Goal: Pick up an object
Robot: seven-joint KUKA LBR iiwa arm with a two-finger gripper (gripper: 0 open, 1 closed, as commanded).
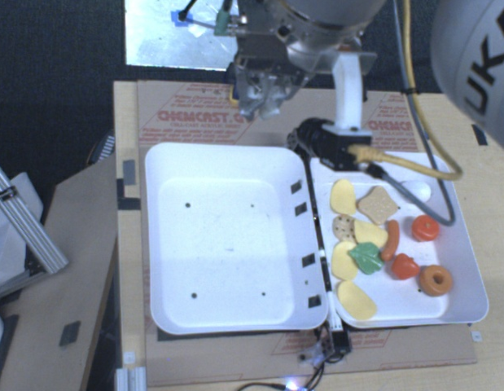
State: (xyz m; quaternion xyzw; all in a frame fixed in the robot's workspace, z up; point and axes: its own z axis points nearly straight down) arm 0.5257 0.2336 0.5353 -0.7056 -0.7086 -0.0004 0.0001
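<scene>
Over the far rim of the left bin (227, 243), above the printed cardboard sheet (195, 116) under both bins, hangs the gripper (260, 96), high and well apart from anything it could take. Every candidate lies in the right bin (473, 300), bunched toward the wall it shares with its neighbour: a bread slice (377, 205), a speckled cracker (344, 227), a sausage (391, 239), a green leaf (366, 257) lying on pale yellow pieces, a doughnut (436, 280) and an orange-red tomato (425, 228). That crowding probably comes from the pieces being dropped in loosely, and it leaves the doughnut and tomato, with bare floor around them, as the easier picks. The arm enters from the top right, its orange band at the upper edge and the wrist pointing roughly straight down, which suits a vertical descent. Blur and the viewing angle mean I cannot tell whether the gripper is spread or closed; nothing is visibly held. The pick looks not yet begun, and the arm would need to travel right and toward the camera first.
</scene>
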